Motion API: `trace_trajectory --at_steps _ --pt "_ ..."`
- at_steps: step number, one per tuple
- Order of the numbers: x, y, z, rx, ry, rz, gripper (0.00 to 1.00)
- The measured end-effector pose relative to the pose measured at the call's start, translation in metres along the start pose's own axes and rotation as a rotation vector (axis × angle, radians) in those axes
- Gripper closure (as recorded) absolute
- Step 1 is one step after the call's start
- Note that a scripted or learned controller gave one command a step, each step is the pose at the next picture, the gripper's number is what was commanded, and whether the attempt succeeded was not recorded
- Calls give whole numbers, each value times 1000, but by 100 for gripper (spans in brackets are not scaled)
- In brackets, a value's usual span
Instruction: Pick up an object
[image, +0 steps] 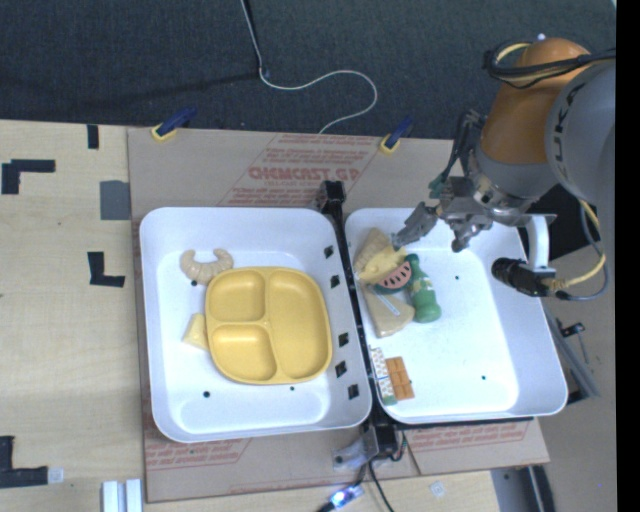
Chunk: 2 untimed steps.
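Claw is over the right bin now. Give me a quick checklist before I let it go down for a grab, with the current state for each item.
1. Claw open and carrying nothing: ok, its two fingers stand spread with nothing between them.
2. Claw above the right bin: ok, over its upper part.
3. Target within line: ok, the pile of objects lies just lower left of the claw.
4. Target separated from its neighbours: not ok, the green bottle, the watermelon slice and the tan pieces touch or overlap.
5. Clearance from the divider between the bins: cannot tell, the pile sits close against it.
6. Height above the pile: cannot tell from this slanted view.
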<state>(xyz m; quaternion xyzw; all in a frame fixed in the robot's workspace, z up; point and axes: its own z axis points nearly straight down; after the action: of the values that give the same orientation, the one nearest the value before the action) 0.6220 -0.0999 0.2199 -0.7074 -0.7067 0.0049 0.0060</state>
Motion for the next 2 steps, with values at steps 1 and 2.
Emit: trace_trajectory --at_steps 1,2 --pt "0 3 -8 -13 -1 -3 0" --pt "1 -4 38 -9 -2 -2 0"
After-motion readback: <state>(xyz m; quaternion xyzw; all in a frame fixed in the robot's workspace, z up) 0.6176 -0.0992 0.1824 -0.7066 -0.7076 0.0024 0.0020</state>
